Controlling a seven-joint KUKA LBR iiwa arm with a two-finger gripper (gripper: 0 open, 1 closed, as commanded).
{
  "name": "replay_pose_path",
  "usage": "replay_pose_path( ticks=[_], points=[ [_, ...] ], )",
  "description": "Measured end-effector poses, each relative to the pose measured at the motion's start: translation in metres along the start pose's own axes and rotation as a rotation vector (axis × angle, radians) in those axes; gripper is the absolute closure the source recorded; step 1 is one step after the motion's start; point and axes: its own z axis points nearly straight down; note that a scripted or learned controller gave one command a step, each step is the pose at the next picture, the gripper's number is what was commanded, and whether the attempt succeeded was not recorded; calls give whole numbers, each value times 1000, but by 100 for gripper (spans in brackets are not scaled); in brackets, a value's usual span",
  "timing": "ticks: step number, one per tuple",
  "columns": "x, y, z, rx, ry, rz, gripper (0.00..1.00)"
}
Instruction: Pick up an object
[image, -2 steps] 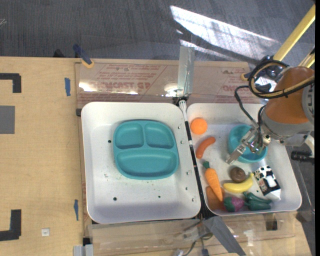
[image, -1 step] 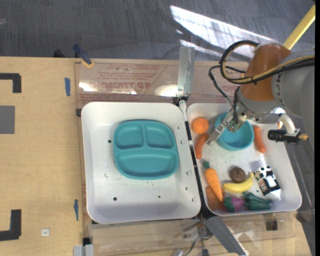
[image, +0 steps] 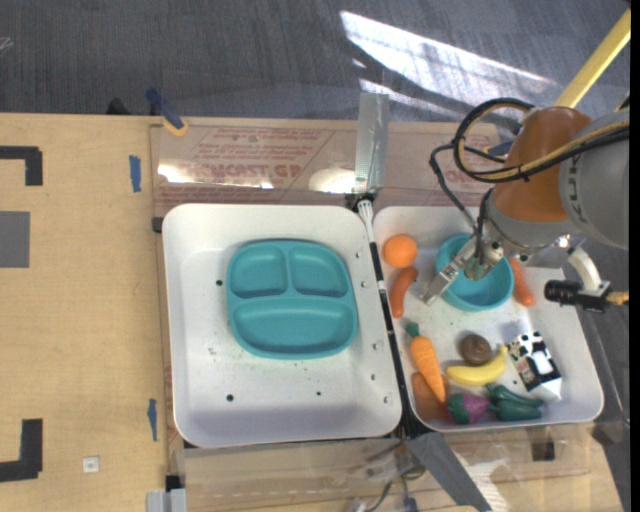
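Two white bins: the left bin (image: 190, 330) holds a teal divided plate (image: 291, 299) with bare floor around it. The right bin (image: 585, 395) crowds toy food beside a blue bowl (image: 481, 291), where the gripper (image: 462, 272) sits, fingers spread, holding nothing.

The arm (image: 598, 190) is grey and rounded, with an orange band (image: 538, 165) above the wrist. Black cables (image: 470, 140) loop beside it. The gripper (image: 462, 268) is silvery metal.

Tray (image: 291, 300) in left bin (image: 190, 300); bowl (image: 478, 287), carrots (image: 428, 366), banana (image: 477, 374) in right bin (image: 585, 395).
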Motion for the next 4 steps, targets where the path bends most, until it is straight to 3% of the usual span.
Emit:
replay_pose_path(
  ticks=[1, 2, 3, 4],
  points=[
    [-1, 2, -15, -3, -5, -2, 100],
    [44, -34, -6, -13, -13, 221, 100],
    [47, -37, -1, -4, -3, 222, 0],
    [7, -8, -1, -3, -4, 269, 0]
  ],
)
